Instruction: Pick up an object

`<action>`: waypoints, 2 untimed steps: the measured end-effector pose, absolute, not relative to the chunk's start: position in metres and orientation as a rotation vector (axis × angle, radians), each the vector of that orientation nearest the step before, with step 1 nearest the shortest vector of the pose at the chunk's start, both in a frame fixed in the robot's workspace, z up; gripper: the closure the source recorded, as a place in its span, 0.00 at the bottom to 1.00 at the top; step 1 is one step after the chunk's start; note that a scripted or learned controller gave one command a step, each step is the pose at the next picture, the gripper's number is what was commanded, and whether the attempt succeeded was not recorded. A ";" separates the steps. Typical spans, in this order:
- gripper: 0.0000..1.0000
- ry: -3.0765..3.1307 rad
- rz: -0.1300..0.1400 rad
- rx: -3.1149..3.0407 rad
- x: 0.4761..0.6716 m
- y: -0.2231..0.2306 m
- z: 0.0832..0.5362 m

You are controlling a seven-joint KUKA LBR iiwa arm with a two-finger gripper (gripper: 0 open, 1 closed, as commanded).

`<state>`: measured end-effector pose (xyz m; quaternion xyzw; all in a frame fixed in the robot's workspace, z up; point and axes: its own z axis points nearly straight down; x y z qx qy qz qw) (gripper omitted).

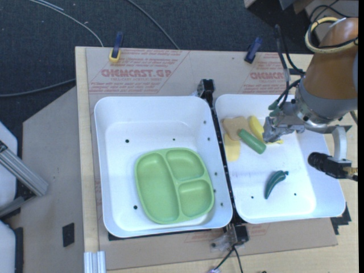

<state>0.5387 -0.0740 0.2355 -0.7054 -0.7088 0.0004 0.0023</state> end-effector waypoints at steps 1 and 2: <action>1.00 -2.221 0.001 -2.217 0.529 -0.034 0.233; 1.00 -2.223 0.002 -2.212 0.521 0.017 0.221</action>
